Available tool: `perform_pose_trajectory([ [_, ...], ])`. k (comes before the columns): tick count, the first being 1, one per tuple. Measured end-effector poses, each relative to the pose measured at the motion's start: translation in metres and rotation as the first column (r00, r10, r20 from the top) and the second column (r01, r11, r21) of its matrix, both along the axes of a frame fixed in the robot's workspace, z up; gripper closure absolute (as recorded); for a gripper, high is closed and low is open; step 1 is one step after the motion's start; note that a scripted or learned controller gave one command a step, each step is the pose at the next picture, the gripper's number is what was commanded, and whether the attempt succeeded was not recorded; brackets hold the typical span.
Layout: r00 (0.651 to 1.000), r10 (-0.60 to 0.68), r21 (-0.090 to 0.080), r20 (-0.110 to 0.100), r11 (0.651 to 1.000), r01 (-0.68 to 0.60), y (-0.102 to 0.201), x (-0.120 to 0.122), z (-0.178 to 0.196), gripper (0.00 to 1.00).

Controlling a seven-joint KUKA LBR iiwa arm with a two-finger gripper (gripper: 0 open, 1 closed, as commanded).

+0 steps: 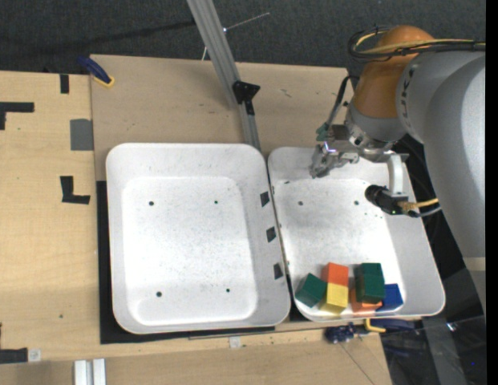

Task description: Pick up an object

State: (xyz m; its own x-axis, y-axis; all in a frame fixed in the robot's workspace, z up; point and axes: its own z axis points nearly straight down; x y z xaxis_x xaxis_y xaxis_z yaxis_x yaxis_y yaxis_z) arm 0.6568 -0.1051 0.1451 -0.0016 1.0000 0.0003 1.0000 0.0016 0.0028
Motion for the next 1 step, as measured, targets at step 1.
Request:
perform_pose_trajectory([
  [1, 1.000, 0.000, -0.001, 0.002, 1.000, 0.000, -0.0029, 0.0092, 0.0479, 1.00],
])
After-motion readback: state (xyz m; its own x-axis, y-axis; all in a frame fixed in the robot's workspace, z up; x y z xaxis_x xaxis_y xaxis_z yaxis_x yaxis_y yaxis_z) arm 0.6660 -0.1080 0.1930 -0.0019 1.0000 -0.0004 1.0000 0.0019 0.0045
